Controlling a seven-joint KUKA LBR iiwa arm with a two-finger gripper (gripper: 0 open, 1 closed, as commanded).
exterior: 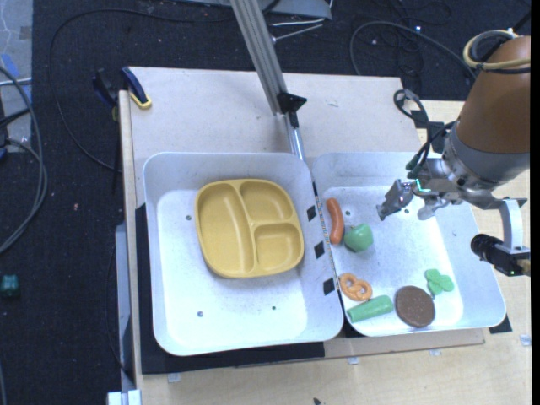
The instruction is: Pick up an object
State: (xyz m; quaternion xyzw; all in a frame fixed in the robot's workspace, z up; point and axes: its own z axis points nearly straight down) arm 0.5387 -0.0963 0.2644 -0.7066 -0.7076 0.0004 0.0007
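Camera view puts your gripper [412, 201] over the right bin [472, 251], fingers spread and, as far as the slant shows, holding nothing. Nothing is picked yet: the hot dog [335, 221] and green piece [359, 238] lie just left of it.

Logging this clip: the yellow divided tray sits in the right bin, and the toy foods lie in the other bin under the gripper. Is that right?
Not quite. The camera view shows the yellow divided tray in the left bin, not the right. The toy foods, among them the sausage and the pretzel, lie in the right bin, where the gripper is.
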